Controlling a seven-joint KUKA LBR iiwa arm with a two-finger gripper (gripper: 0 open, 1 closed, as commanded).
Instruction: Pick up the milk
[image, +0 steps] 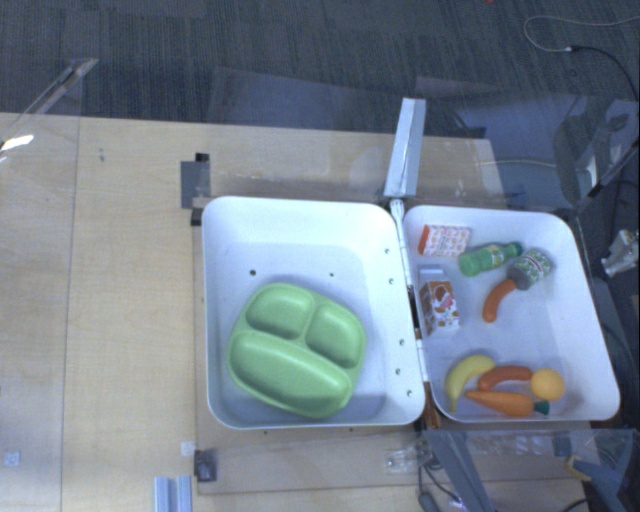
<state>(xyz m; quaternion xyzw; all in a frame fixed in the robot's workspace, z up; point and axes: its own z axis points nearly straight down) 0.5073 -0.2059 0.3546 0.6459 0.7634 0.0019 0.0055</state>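
Note:
The milk (438, 306) is a small carton with a red-brown printed face and a pale blue top. It lies flat in the right bin (590, 330), close against that bin's left wall. Just behind it, a second small carton (443, 240), orange and white, lies on its side in the far left corner. Nothing touches or covers the milk.
The right bin also holds a green bottle (489, 258), a grey-green can (529, 268), a sausage (498, 299), a banana (465, 376), a carrot (500, 403) and a yellow fruit (547, 384). A green divided plate (296, 349) lies in the left bin (300, 225).

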